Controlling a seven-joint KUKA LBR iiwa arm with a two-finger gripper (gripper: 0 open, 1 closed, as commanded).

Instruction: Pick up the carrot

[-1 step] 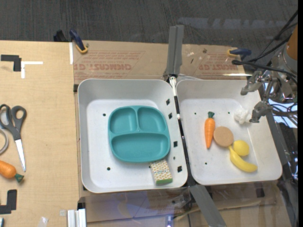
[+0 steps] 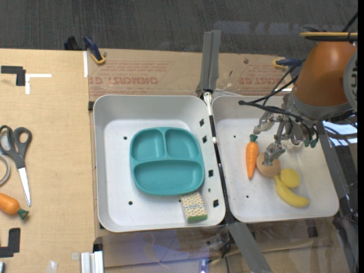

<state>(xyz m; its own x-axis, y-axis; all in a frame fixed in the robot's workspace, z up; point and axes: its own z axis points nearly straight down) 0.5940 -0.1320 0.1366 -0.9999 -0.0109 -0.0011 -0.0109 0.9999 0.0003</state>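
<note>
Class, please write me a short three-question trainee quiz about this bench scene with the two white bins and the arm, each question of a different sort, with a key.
1. True or false: the orange carrot with the green top lies in the right white bin.
2. Which lies at the front edge of the teal divided plastic plate? A) a yellow banana B) a green-and-tan sponge C) grey-handled scissors
3. Fill in: the two-finger gripper sits above a round ____ ball.

Key
1. True.
2. B: the sponge; the banana is in the right bin, the scissors on the bench.
3. Tan: the ball beside the carrot.
</note>
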